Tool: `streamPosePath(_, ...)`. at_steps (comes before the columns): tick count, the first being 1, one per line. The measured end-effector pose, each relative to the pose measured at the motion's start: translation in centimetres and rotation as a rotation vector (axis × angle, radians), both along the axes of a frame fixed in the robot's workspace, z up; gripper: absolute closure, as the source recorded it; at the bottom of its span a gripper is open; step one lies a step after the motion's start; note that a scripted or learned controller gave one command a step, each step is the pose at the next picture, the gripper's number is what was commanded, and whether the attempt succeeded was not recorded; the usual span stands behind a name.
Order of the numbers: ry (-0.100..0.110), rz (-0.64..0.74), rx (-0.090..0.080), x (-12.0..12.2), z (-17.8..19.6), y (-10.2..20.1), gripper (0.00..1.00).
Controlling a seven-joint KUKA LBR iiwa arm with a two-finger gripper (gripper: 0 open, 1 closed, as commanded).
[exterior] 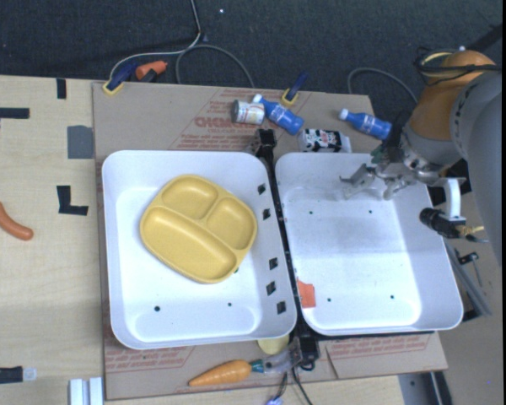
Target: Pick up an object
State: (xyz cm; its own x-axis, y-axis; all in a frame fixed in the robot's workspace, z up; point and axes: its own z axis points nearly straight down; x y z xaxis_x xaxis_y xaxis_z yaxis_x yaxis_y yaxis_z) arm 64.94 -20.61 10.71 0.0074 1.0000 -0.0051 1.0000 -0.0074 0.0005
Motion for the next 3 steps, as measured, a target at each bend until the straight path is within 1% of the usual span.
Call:
streamPosePath(1,0.009,0.011,0.009,-7.6,-1.8,9.0,0.00)
streamPosePath(2,-0.003,0.013,0.006,-0.8,-1.1,11.3,0.00)
streamPosePath(3,0.000,0.010,0.006,1.9,-1.9,11.3,0.00)
